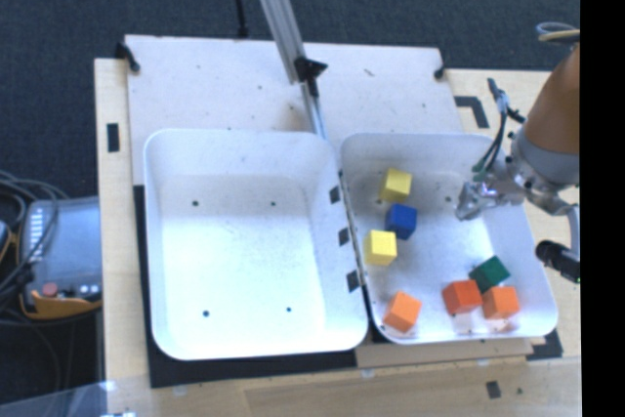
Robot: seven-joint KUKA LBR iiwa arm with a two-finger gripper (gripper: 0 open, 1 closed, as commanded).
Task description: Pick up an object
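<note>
A: Gripper position?
B: Over the right bin, upper right part, nothing visible between the fingers. Open or shut, can't tell.
A: Blocks?
B: All in the right bin. Two yellow blocks with a blue block between; orange blocks and a green block near the front edge.
</note>
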